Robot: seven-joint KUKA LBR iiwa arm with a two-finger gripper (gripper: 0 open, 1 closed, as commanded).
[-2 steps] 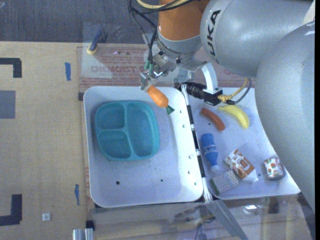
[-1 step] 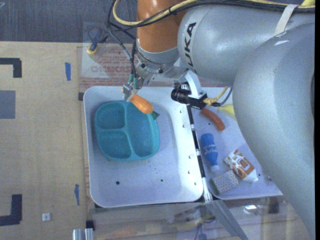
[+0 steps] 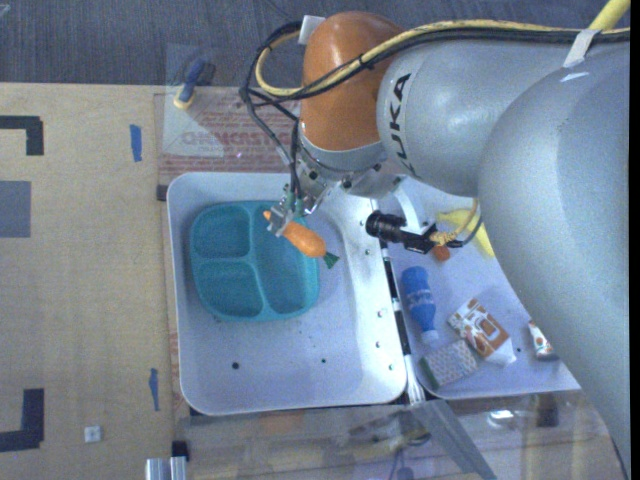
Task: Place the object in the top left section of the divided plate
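The arm reached in from the right and hung over the left bin (image 3: 200,368), its orange band above the plate's right edge. The tool (image 3: 291,211) sat just over the upper right rim of the teal divided plate (image 3: 250,263). An orange carrot-like object (image 3: 303,239) with a green tip lay tilted right under the tool, touching its fingers and apparently gripped between them, though the fingers were too small to judge how wide they stood. The object overlapped the plate's right rim, not the top left section. The plate lay in the bin's upper left, with bare white floor below and to its right. In the right bin (image 3: 500,378) sat a blue bottle (image 3: 418,303) and small packets (image 3: 478,330).
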